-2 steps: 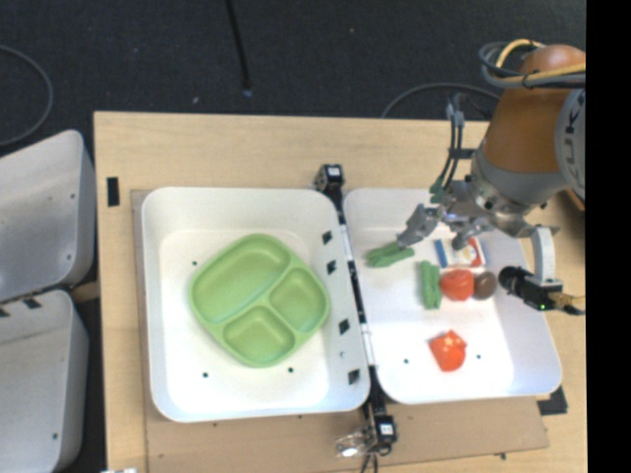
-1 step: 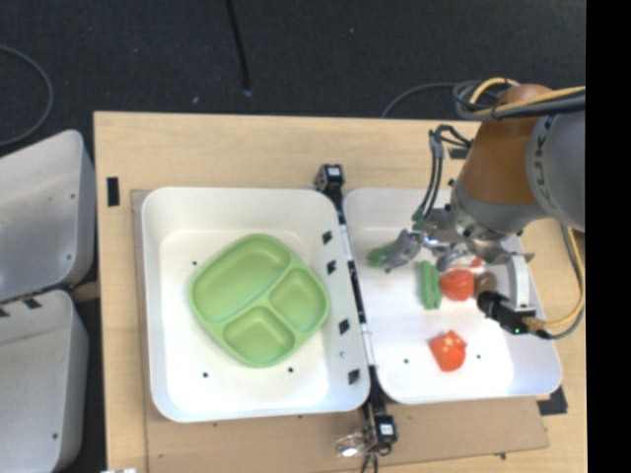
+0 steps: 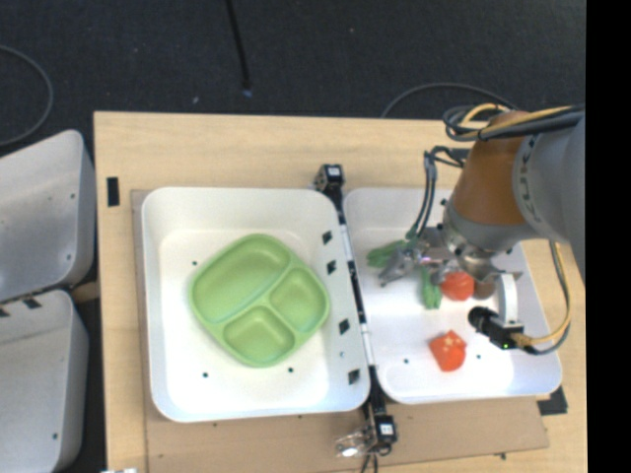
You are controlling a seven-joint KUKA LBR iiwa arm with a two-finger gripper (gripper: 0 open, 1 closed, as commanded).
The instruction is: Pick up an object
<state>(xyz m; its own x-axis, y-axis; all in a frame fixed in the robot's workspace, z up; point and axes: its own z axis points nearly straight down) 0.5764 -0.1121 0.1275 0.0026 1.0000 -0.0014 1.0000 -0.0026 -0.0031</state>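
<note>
risk of a crowded, glancing grab in the right bin

nearest the camera, a red object (image 3: 448,351) is lying on the floor of the right bin (image 3: 493,387), apart from everything else and free to reach. it looks small and lumpy, so it could be rolling or skidding away if a finger were to clip it off-centre.

a little further back, the gripper (image 3: 434,264) is hanging low over the middle of that bin, and things are getting tight there. an orange-red object (image 3: 457,286) is sitting just beside a green piece (image 3: 431,292), and another green object (image 3: 383,256) is lying toward the divider. whether the jaws are spread or closed cannot be told, since the wrist is covering them, and nothing is visibly sitting between them. the danger here, as a judgement, is that a descent into this cluster is catching two things at once, or nudging one aside and closing on air. the cables (image 3: 537,338) looping by the wrist are also trailing close to the bin floor and could be dragging a piece along.

further off, the left bin (image 3: 168,382) is holding a green divided plate (image 3: 259,300), well apart from the arm and not at risk.
</note>
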